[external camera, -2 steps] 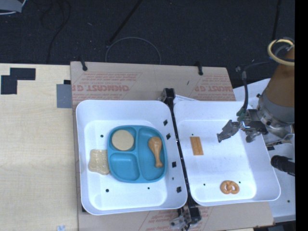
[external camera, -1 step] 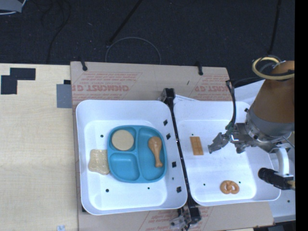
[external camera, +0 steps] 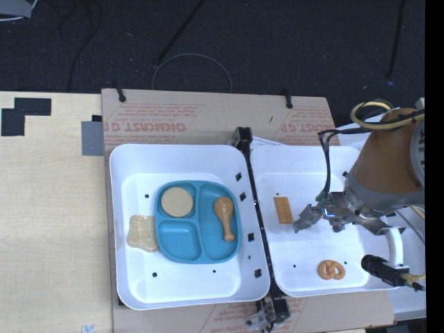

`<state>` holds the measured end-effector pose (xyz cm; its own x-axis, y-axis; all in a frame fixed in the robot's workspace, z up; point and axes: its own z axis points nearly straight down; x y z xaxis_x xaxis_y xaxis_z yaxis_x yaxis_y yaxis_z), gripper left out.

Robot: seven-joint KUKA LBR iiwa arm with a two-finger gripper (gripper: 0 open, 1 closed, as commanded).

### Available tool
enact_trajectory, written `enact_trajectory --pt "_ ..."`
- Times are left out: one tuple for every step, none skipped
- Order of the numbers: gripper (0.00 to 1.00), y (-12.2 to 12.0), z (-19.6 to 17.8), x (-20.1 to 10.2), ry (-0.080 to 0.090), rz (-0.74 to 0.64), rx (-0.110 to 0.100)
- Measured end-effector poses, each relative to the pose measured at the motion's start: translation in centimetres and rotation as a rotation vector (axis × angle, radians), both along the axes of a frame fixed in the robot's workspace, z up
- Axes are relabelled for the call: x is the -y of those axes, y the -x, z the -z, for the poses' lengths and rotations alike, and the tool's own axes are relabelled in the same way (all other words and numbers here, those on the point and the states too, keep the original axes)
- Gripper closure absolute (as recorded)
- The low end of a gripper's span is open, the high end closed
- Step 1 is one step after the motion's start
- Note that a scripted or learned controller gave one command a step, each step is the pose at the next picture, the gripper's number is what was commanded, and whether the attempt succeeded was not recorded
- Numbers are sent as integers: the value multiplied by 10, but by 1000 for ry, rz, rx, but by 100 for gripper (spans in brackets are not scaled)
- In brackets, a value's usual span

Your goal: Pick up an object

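In the right bin (external camera: 305,159) lie an orange-brown rectangular wafer (external camera: 282,209) and a small pretzel (external camera: 331,270). My gripper (external camera: 320,222) hangs over the middle of that bin, just right of the wafer and above the pretzel. Its fingers (external camera: 304,222) stand open with nothing between them. The left bin (external camera: 132,269) holds a blue divided tray (external camera: 182,244) with a round tan biscuit (external camera: 175,201) and a chicken drumstick (external camera: 225,216) in it. A pale slice of toast (external camera: 142,232) lies against the tray's left side.
A black divider (external camera: 253,214) runs between the two bins. Both bins rest on a cardboard sheet (external camera: 208,116). A pale wooden bench top (external camera: 48,220) stretches to the left. The arm's orange-brown body (external camera: 385,161) covers the right bin's right side.
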<state>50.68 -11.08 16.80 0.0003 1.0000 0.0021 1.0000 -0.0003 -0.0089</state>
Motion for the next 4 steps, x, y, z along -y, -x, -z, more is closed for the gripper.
enact_trajectory --pt "0 -4 45 2 0 0 1" --pt "100 -4 33 3 0 7 3" --pt "100 4 -25 4 2 2 9" --pt "100 3 -78 5 3 -1 12"
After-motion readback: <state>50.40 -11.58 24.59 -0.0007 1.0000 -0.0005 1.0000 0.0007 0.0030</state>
